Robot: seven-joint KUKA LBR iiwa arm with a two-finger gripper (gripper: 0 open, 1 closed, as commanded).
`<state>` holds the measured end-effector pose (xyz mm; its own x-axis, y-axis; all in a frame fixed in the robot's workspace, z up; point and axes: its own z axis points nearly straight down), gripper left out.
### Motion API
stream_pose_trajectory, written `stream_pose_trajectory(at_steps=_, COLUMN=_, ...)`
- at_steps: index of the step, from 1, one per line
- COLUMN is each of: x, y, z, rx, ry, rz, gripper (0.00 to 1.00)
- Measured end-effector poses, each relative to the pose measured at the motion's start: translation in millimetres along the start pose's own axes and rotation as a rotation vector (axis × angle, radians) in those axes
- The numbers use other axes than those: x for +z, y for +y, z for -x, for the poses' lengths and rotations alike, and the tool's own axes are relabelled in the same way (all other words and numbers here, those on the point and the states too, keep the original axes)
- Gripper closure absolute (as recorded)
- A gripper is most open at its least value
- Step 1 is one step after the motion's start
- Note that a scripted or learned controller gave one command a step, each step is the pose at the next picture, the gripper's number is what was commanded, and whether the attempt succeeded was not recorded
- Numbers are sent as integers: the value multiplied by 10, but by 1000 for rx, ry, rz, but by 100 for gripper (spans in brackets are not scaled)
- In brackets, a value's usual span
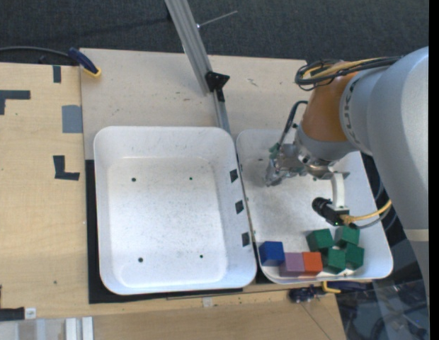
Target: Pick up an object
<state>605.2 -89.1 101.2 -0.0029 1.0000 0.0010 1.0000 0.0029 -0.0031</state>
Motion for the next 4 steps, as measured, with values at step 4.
stream_pose_trajectory(at_steps=4, x=-1118, y=-37, z=-1016, rx=-4, ry=1, rz=3, gripper=100)
